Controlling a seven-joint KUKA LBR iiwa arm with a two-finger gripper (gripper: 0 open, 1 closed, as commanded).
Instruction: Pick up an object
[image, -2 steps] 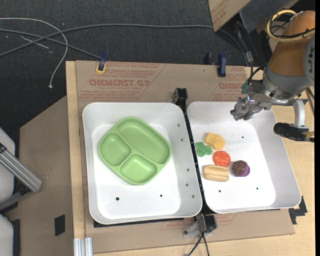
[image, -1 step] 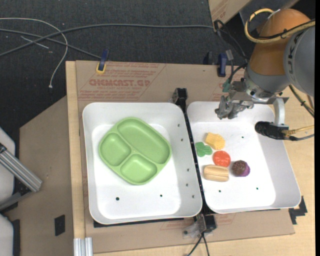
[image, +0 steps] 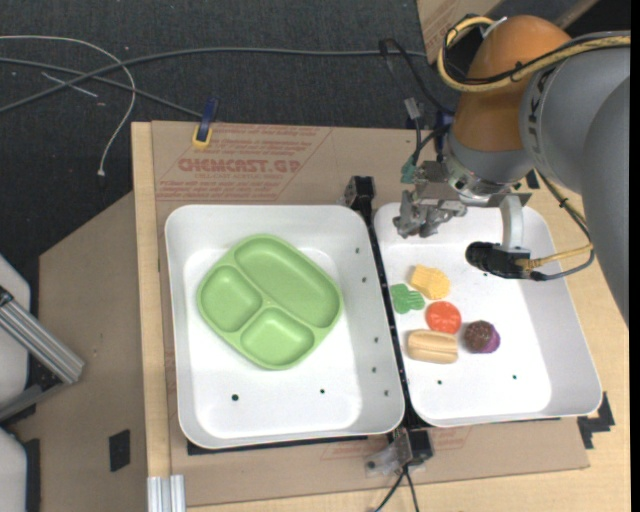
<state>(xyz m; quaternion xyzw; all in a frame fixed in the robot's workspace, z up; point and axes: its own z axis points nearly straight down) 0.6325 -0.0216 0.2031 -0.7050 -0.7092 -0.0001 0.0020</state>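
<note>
Left bin (image: 190, 400): green tray (image: 268, 300);
Right bin (image: 540, 390): yellow (image: 431, 281), green (image: 405, 298), red (image: 443, 317), tan (image: 432, 346), purple (image: 481, 337) pieces;
Tool (image: 418, 222): above right bin's far edge; state cannot be told

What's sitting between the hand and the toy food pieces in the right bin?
Nothing visible. The hand hangs over the far left corner of the right bin, and bare white floor separates it from the nearest piece, the yellow one, with the green piece just beyond.

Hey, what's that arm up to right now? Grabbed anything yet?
Gripper over right bin's far edge, nothing seen in it. Toy foods untouched below. Nothing in the way.
</note>
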